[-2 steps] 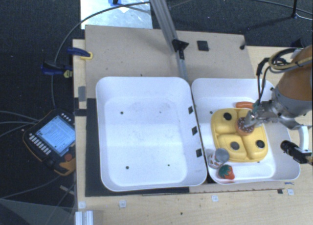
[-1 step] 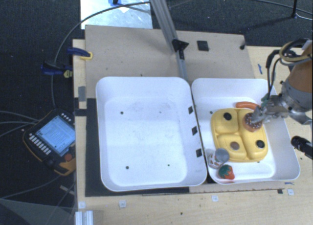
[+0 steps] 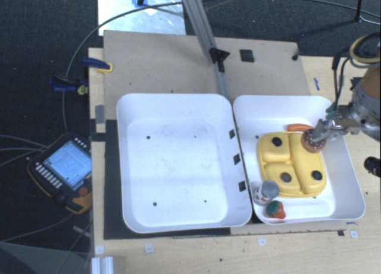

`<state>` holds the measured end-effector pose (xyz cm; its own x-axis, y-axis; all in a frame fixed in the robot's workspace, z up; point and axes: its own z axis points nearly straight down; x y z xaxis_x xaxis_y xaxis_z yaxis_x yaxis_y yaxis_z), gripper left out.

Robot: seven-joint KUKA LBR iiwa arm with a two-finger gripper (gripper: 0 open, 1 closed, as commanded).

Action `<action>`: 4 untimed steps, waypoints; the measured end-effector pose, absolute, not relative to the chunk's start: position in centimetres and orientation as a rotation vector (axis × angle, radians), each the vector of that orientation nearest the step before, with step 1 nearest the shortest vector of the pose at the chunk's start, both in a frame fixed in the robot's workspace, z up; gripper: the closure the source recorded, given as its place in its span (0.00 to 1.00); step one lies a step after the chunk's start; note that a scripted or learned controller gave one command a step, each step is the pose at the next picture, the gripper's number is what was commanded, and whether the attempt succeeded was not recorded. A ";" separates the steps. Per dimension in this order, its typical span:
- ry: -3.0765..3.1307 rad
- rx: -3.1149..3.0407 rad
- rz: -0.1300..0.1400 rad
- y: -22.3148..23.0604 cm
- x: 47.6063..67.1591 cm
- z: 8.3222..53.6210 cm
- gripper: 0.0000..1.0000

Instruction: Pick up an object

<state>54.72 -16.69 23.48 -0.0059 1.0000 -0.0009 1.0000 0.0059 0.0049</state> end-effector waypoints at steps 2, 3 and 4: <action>2.230 2.210 0.004 -10.6 56.5 24.5 1.00; 2.229 2.211 0.004 -6.4 57.4 24.7 1.00; 2.233 2.209 0.005 -0.2 58.1 24.4 1.00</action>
